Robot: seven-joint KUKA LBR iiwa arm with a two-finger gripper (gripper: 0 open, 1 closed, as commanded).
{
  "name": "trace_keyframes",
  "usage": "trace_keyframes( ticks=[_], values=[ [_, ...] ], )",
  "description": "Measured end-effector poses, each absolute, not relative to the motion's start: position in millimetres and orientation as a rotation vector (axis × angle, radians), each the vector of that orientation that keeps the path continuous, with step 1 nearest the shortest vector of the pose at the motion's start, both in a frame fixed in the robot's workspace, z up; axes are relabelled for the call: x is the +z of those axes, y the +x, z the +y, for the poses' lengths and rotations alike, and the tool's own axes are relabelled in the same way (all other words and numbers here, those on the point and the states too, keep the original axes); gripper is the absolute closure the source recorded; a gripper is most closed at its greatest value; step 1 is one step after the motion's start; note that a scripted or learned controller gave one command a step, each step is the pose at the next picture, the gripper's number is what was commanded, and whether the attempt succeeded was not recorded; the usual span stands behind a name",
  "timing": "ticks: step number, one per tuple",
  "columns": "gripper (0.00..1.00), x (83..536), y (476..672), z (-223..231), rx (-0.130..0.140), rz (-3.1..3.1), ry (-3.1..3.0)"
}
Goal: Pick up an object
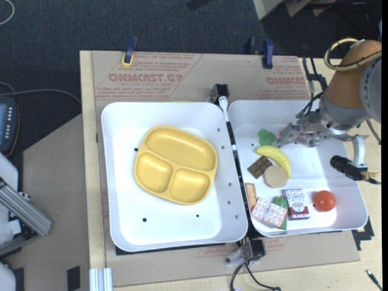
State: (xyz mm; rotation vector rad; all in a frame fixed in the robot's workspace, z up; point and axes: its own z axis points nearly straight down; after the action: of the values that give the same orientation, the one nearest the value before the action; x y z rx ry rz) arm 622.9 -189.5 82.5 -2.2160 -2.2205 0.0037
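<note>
The arm enters from the right of the frame, and its gripper (301, 133) hangs low over the upper part of the right bin (354, 220). Whether it is open or closed cannot be told. Nothing is seen held.

The objects to pick lie together in this bin, probably so that the arm can reach all: a banana (274, 157) just below and left of the gripper, a green piece (267, 137), a brown block (260, 166), and a tomato (325, 200) lower right. The yellow divided plate (175, 164) lies alone in the left bin (121, 223).
</note>
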Motion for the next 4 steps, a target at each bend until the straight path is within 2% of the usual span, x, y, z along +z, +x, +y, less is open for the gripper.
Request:
trace_keyframes(
  ticks=[1, 2, 3, 4],
  values=[
    [1.00, 96, 624.6, -190, -0.001, -2.225, -2.219],
    [1.00, 158, 624.2, -184, -0.004, -2.226, -2.224],
    [1.00, 209, 633.7, -179, -0.006, -2.229, -2.225],
    [1.00, 226, 634.6, -179, -0.004, -2.225, -2.223]
  ],
)
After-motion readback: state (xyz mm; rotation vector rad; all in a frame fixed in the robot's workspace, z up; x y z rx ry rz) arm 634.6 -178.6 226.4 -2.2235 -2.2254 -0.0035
